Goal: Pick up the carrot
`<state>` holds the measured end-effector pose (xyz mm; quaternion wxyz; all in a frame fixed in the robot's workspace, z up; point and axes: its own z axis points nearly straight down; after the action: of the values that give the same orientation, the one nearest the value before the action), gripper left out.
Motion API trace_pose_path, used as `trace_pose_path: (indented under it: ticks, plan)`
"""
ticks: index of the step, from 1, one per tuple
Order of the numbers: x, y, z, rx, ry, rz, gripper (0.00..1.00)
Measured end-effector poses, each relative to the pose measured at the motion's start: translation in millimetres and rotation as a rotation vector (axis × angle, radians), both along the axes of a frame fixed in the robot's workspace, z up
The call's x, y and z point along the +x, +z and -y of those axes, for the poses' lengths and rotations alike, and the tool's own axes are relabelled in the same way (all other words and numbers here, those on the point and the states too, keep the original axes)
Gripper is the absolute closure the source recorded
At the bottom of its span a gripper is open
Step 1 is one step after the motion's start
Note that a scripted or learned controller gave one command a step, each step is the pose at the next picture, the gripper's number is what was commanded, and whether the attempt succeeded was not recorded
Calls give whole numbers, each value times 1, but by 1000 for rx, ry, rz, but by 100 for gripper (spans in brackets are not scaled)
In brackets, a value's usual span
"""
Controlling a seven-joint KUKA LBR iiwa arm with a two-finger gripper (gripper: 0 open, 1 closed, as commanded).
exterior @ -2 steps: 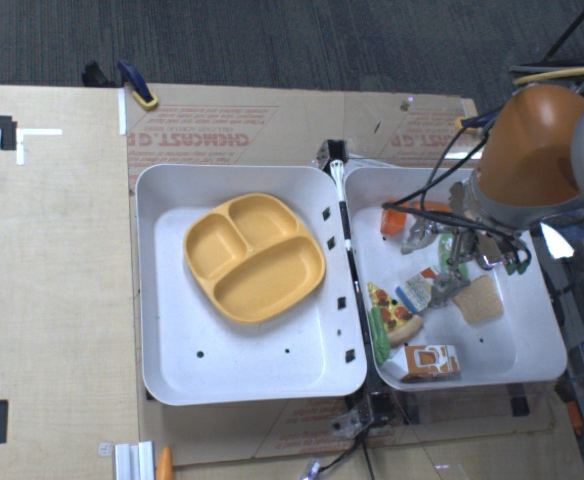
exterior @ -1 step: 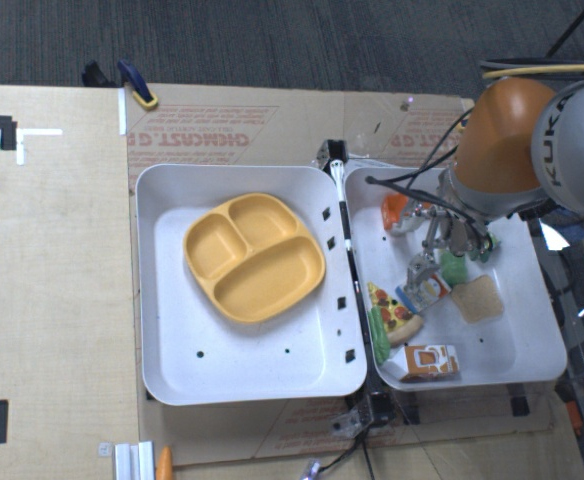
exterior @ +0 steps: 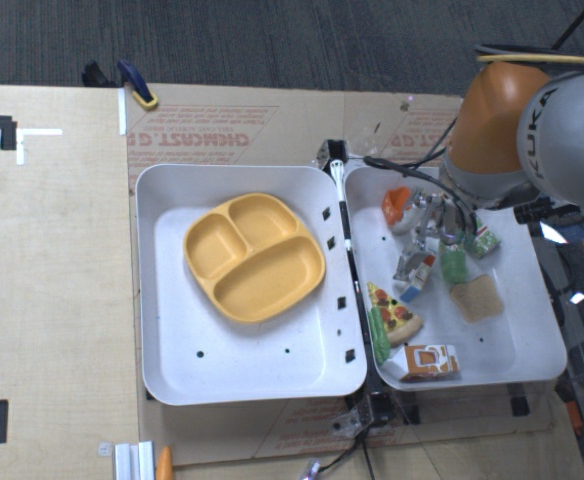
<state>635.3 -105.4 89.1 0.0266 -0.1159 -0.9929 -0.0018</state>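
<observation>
The arm (exterior: 517, 118) reached in from three o'clock over the right bin (exterior: 532, 368), and its hand (exterior: 434, 230) hung low above the upper middle of that bin, in among a crowd of toy foods. The carrot (exterior: 397, 204), an orange lump with a pale tip, lay near the bin's top left corner, at about ten o'clock from the hand and just beside it. How far the hand stood open I could not tell, since its metal parts ran together with the clutter beneath, and nothing could be seen clearly held in it. At about four o'clock from the hand lay a green packet (exterior: 455, 265), a brown slice of bread (exterior: 477, 297) below that, and a red-and-green packet (exterior: 484, 242) at three o'clock; a small grey-and-red piece (exterior: 413, 271) lay at six o'clock. A pizza slice (exterior: 396, 317) and a small orange carton (exterior: 431, 361) sat farther down toward the near edge. The left bin (exterior: 172, 368) held a yellow divided plate (exterior: 255, 256). The chief risk, as I judged it, was that the hand seemed set to the right of the carrot rather than over it, so a straight descent might close on the grey-and-red piece or the green packet instead. Because the carrot lay close to the bin's wall and the divide between the bins, a nudge could also push it into the corner, where there would be little room to get around it.
</observation>
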Motion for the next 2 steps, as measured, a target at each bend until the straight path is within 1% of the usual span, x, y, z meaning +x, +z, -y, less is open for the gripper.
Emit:
trace_pose_path:
  ticks: [1, 2]
  plan:
    - [-20, 104, -59, -5, 215, 60, 0]
    - [-21, 104, -123, 1, 400, 59, 0]
